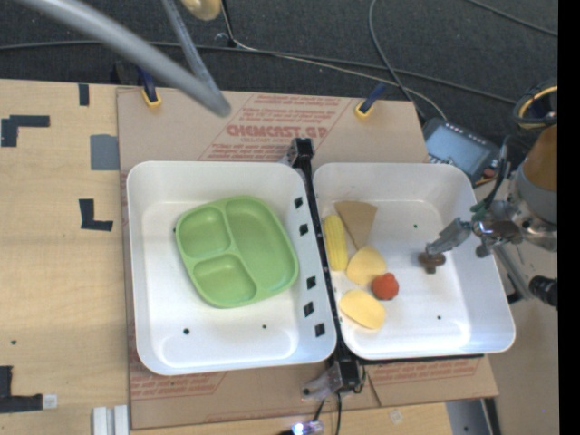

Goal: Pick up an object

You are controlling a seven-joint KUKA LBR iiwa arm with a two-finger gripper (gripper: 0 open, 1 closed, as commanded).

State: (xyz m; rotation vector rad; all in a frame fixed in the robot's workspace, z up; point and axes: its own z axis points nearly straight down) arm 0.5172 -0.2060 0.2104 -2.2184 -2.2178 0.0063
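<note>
Green tray L bin, maybe food R bin

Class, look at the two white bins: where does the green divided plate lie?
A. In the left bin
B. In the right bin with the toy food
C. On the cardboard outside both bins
A: the green divided plate lies flat in the left bin, while the corn and red tomato lie in the right bin.

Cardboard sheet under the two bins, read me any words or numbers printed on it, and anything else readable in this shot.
"CHEMCAST GP": large red print on the cardboard sheet, behind the bins.
Smaller red lines above and below it: too blurred to read.
Faint red print on the sheet's front edge: unreadable.
</note>
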